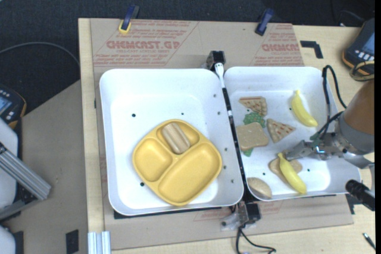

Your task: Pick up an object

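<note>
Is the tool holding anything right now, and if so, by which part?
Cannot be told. The tool sits just above the lower banana in the right bin, but the view does not show anything gripped.

Red "CHEMCAST G P" repeats, apparently, across the brown board (178, 38) beneath the bins

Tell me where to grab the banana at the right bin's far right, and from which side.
Grip the banana across its thick middle, coming from above with the pincer closing across its width. It lies flat, apart from the other food, though near the bin's right wall.
</note>
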You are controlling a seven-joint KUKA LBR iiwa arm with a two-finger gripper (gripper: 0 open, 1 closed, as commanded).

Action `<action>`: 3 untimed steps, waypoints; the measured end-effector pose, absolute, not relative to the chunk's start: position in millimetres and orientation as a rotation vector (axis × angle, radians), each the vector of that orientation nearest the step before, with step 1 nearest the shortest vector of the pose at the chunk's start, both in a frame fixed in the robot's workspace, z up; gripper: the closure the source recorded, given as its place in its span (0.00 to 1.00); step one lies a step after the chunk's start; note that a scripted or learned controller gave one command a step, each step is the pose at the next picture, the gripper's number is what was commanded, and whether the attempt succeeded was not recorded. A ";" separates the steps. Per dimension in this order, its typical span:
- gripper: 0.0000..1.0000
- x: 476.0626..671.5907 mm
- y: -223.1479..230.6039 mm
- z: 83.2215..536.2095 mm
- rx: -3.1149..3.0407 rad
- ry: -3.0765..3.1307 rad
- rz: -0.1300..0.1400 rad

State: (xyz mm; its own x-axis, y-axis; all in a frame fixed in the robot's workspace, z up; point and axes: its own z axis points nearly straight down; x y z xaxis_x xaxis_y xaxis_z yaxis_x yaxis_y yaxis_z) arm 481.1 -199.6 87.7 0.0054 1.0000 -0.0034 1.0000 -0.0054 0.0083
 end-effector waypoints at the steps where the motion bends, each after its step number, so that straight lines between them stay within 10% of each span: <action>1: 0.00 482.2 -80.4 190.5 2.202 2.232 0.016; 2: 1.00 480.2 -87.8 195.1 2.218 2.220 0.003; 3: 1.00 480.3 -23.2 221.7 2.212 2.228 0.007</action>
